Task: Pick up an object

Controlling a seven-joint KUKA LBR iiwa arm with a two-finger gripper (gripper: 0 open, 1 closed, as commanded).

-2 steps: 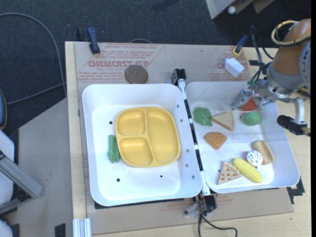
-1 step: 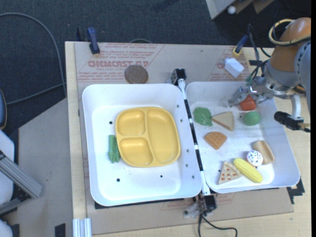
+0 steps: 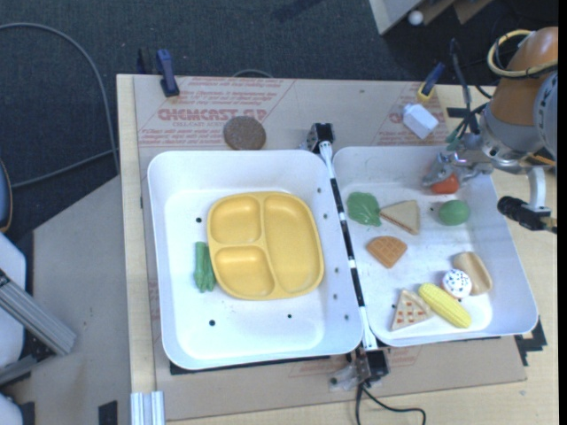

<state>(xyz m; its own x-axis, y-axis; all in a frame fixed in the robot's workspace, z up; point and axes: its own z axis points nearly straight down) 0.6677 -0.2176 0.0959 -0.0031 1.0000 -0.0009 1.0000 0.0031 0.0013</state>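
Observation:
My gripper [image 3: 449, 166] hangs low over the far end of the right bin [image 3: 509, 312], on the grey arm with the orange band [image 3: 530, 56] coming in from the right. A small red-orange piece [image 3: 446, 185] lies directly under it, partly covered by it. Whether they touch is unclear. Several toy foods lie in this bin: a green leaf [image 3: 363, 208], a tan wedge [image 3: 401, 215], a green ball [image 3: 454, 212], an orange waffle [image 3: 386, 251], a bread roll [image 3: 474, 269], a white dotted ball [image 3: 457, 283], a yellow corn cob [image 3: 445, 305] and a pizza slice [image 3: 409, 310].
The left bin [image 3: 177, 326] holds a yellow divided plate [image 3: 264, 243] and a green pea pod [image 3: 205, 266] beside it. A brown disc [image 3: 244, 134] and a white block [image 3: 419, 119] sit on the cardboard behind the bins. A black ridge [image 3: 341, 237] separates the bins.

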